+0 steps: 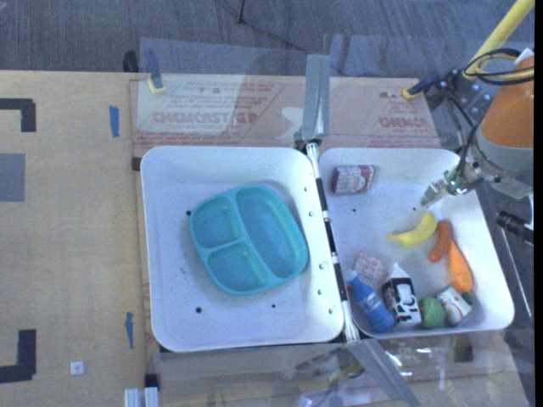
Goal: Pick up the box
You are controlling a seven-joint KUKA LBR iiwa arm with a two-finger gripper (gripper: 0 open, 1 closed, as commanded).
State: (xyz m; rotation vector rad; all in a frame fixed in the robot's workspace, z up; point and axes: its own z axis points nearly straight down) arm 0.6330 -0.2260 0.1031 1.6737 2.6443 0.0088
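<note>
Several box-like things lie in the right bin (496,312). A small reddish-brown box (352,179) rests near the bin's far left corner. A pink patterned packet (369,266) and a black-and-white carton (401,300) sit near the front edge. My gripper (438,192) hangs over the far right part of this bin, just above and right of a yellow banana (414,231). It is well to the right of the reddish box, and nothing shows between its fingers. The arm's orange band (512,119) is at the right edge.
The left bin (170,312) holds a blue divided plate (249,238). In the right bin there are also two orange carrots (459,267), a blue bottle (370,303), a green ball (433,311) and a small jar (456,304). Cables run behind the arm.
</note>
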